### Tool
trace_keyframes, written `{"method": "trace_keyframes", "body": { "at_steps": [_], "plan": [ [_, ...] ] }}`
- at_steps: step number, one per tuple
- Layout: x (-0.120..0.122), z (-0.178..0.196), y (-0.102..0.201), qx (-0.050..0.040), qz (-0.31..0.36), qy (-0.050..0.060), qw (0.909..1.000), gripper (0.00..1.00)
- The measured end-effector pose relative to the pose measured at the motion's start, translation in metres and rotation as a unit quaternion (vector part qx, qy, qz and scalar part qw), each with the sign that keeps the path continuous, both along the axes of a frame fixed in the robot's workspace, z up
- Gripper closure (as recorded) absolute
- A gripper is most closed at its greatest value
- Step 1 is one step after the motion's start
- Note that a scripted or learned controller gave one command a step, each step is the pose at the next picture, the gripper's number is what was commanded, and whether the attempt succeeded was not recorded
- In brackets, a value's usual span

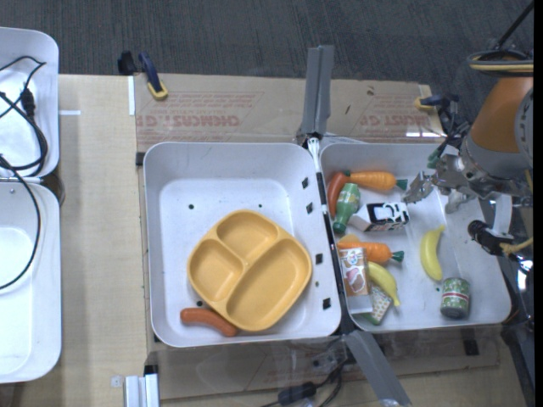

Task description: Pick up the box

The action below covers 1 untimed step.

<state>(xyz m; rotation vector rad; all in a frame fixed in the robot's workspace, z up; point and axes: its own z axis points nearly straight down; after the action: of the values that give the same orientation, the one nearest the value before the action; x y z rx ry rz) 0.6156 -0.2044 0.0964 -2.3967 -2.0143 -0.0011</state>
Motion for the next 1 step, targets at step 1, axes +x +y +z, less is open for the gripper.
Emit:
{"method": "trace_keyframes", "body": {
  "at_steps": [1],
  "plan": [
    [0.0, 0.0, 0.0, 0.0, 0.0, 0.0, 1.0, 0.0]
  ]
}}
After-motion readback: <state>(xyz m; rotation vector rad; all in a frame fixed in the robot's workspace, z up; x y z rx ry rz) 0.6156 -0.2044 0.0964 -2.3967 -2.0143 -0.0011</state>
